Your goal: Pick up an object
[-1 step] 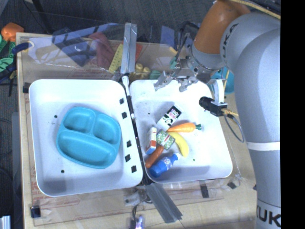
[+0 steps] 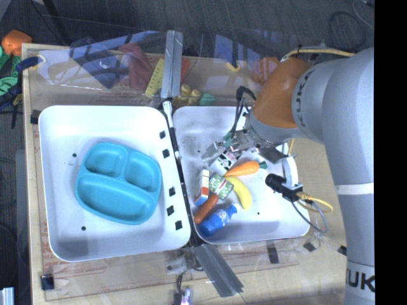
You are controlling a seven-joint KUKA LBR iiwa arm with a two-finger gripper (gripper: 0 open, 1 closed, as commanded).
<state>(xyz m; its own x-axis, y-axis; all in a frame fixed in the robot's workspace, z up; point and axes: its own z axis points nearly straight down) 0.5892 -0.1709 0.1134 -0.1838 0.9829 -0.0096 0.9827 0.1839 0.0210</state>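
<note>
**Camera view: arm low over the toy-filled right bin**

Camera view, from above at a slant: two shallow white plastic bins sit side by side on the bench. The left bin (image 2: pixel 57 138) holds a sky-blue plastic divided plate (image 2: pixel 119 182) with three compartments, lying flat near its middle. The right bin (image 2: pixel 191 122) holds a small heap of toys. A plastic orange carrot (image 2: pixel 243 168) lies at a slant near the bin's centre, with a yellow plastic banana (image 2: pixel 240 192) just below it and touching or nearly so. Left of the banana lies a small green-and-white patterned packet (image 2: pixel 219 185). Below that, a second, darker orange carrot-like stick (image 2: pixel 205 209) points toward the bin's lower left, and a blue plastic bottle-shaped toy (image 2: pixel 219 220) lies beside it near the front wall.

The grey arm with its orange band (image 2: pixel 280 97) reaches in from the right and bends down over the right bin. Its two-finger gripper (image 2: pixel 230 146) sits just above the carrot, at the upper edge of the heap. Its tips blend into the clutter beneath them, so whether the jaws are open or closed cannot be told, and no toy is visibly between them
</note>
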